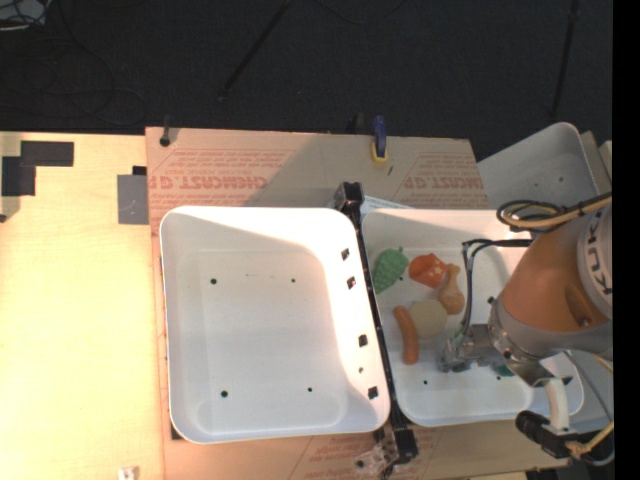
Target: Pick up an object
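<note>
Down in the right bin, the jaws hang low over its floor, just beside a pale round piece; whether they are apart I cannot tell. An orange sausage lies lengthwise toward the bin's near edge, between a green toy and that edge, with a red toy near the far side.

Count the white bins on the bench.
2. The left bin sits mid-bench; the right bin adjoins it, holding the green, red and orange toys.
</note>
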Available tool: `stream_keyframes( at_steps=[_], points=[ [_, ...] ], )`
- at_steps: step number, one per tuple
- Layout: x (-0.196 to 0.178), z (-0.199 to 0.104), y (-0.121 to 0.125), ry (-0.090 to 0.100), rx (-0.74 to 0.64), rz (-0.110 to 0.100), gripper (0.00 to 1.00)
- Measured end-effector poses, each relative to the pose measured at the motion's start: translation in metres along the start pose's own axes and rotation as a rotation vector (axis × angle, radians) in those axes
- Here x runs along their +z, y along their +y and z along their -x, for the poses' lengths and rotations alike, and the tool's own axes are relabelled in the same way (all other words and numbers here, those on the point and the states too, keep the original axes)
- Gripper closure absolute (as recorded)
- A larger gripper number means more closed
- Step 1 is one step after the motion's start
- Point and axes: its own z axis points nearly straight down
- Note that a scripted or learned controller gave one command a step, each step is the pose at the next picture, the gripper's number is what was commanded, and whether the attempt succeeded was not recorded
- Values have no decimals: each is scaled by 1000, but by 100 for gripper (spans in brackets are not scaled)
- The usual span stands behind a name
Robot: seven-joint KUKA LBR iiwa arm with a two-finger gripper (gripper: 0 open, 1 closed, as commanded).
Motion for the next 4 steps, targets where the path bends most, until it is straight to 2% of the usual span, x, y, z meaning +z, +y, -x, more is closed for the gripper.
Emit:
stream_keyframes(
  at_steps=[1, 2, 3, 4],
  points=[
    [-164, -36, 3, 1, -7, 14, 100],
    [-290, -76, 15, 1, -7, 10, 100],
    [-139, -55, 9, 3, 2, -16, 100],
    [-312, -99, 1, 3, -8, 16, 100]
  ],
)
